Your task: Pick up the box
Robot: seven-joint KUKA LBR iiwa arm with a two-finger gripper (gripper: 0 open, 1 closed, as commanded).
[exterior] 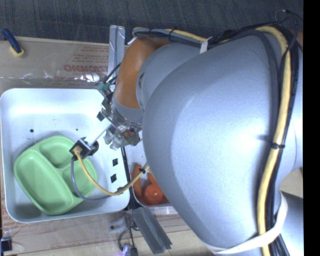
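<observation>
Box (pixel 42 177), perhaps the pale green two-compartment tray, left bin (pixel 37 103), gripper (pixel 114 135) nearby, grip unclear.

— Bright overall? 
— Evenly lit, from above it seems; no hard-edged shadows anywhere. 
— Glare? 
— Broad soft sheen across the grey arm (pixel 224 137), strongest centre right. Pale highlights on the white bin (pixel 21 105) floor at left, and a shine on the clear plastic sheet (pixel 58 63) at upper left. 
— Shadows? 
— Faint, diffuse under the green tray (pixel 48 175) at lower left; darker beneath the arm near the bottom centre. 
— Sharpness? 
— Moderate. Slightly soft throughout, with fine grain on the dark floor (pixel 58 7) along the top. Arm so close as to look swollen and a little blurred at the right. 
— Edges? 
— Bin rims bowed slightly at far left.
</observation>
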